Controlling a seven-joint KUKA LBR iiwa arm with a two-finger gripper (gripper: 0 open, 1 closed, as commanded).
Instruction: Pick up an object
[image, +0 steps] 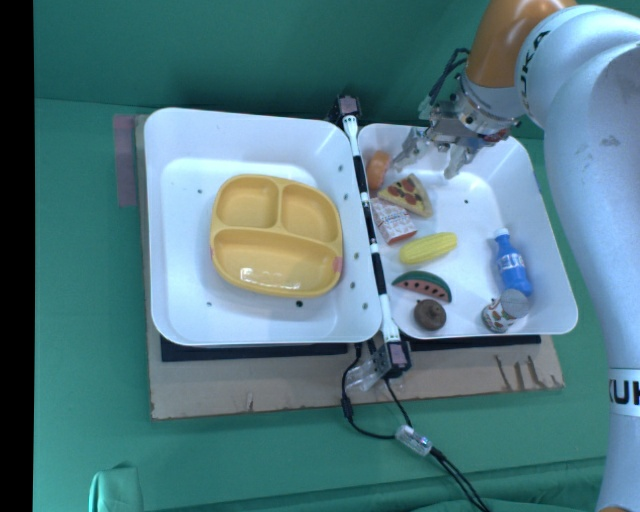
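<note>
**Pizza slice looks the easiest take**

The hand hovers with fingers apart, holding nothing, just above-right of the pizza slice in the right bin. The slice looks light, stiff, flat; pinch across its narrow sides. Corn lies below it.

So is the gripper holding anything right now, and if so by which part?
Nothing is held. The gripper hangs open above the right bin's far end, beside the pizza slice.

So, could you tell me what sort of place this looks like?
Probably a robot lab's pick-and-place bench: a grey arm's gripper hangs open over two white bins, one holding toy food such as a corn cob, on a green-covered table.
</note>
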